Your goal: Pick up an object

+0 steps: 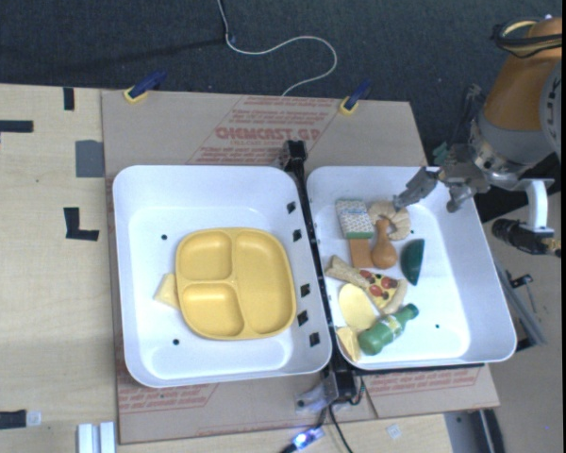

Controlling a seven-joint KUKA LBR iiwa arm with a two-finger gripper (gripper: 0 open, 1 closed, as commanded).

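Arm over right bin, gripper above the toy pile.
We see fingers apart w/ nothing between; chicken leg just below; yellow tray in left bin.

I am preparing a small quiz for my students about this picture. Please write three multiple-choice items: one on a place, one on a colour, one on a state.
1. Where does the yellow divided plate lie?
A. left bin
B. right bin
C. on the cardboard

2. What colour is the toy bottle?
A. red
B. green
C. blue

3. How is the claw now?
A. above the left bin
B. outside both bins
C. above the right bin's far edge, gripping nothing visible

Key: 1 A, the plate fills the left bin. 2 B, its body is green. 3 C, it hangs near the toys there.
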